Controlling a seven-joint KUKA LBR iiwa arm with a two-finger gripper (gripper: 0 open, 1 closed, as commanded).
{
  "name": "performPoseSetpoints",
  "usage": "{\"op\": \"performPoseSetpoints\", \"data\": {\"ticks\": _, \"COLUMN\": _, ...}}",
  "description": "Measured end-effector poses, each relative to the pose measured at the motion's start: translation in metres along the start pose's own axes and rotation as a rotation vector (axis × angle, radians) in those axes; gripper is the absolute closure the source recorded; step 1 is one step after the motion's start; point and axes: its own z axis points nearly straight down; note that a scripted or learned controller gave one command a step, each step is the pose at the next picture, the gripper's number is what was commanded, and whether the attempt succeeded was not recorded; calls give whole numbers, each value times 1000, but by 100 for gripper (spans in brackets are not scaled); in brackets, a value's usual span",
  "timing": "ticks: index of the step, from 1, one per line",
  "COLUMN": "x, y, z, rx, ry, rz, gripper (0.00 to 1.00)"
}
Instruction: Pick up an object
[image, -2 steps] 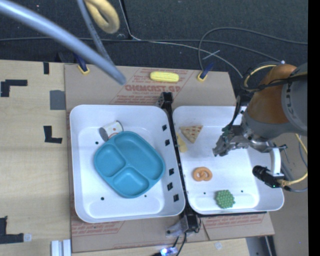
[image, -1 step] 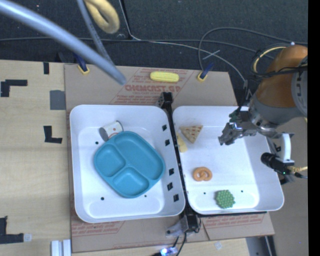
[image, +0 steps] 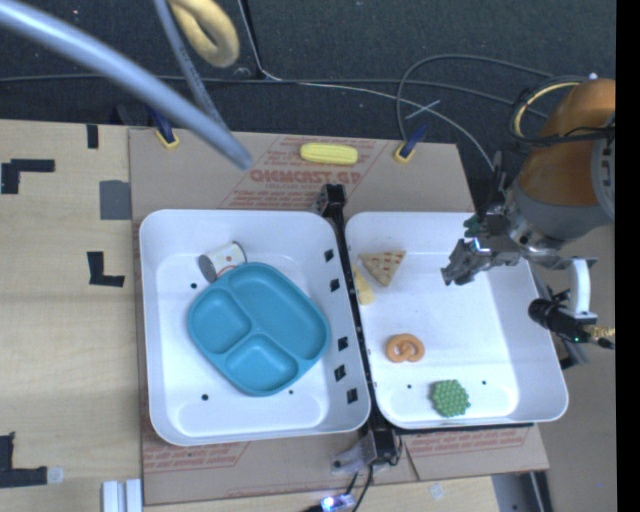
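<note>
My gripper (image: 462, 268) hangs over the right bin (image: 520, 330), near its upper right part; I cannot tell its state. The pretzel (image: 405, 348) lies apart.

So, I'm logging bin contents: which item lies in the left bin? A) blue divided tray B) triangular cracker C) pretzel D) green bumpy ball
A: the blue divided tray lies in the left bin; the other three lie in the right bin.
</note>
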Motion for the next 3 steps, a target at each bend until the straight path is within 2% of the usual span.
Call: {"op": "performPoseSetpoints", "data": {"ticks": 3, "x": 171, "y": 18, "z": -11, "rx": 2, "ry": 2, "rz": -6, "gripper": 100}}
